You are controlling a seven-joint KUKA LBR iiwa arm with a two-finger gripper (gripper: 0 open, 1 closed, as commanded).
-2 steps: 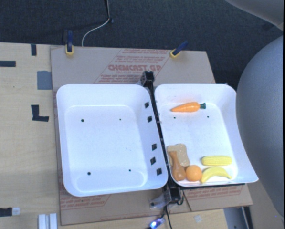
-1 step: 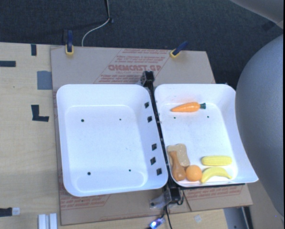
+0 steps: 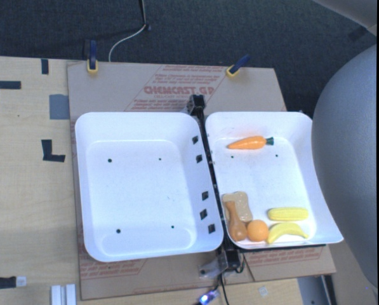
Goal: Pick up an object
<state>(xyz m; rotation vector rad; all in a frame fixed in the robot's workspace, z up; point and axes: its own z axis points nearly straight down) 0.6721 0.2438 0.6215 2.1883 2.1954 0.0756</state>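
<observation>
Here the arm (image 3: 354, 157) is seen as a blurred grey mass along the right side, cut off by the frame at top and right. It hides the far right corner of the right bin (image 3: 265, 176). Whether the gripper is open or closed cannot be told.

The objects for picking are all found in the right bin. A carrot (image 3: 247, 143) is laid near the far wall, apart from the rest. Its long axis runs nearly left to right, with the orange tip pointed left towards the divide between the bins and the dark green stub pointed right.

The other objects are gathered at the near wall. A tan piece (image 3: 237, 207) is set in the near left corner with its long axis running from far to near. Its lower, browner end is hard to make out and is touched by an orange ball (image 3: 257, 231). Just right of the ball a banana (image 3: 286, 232) is laid left to right, its curve bowed upward. A short yellow piece (image 3: 287, 214), possibly corn, is placed just beyond the banana and parallel to it.

The left bin (image 3: 81, 170) is set touching the right one. Both are borne on a cardboard sheet (image 3: 176, 91) whose printed lettering is partly covered by the bins.
</observation>
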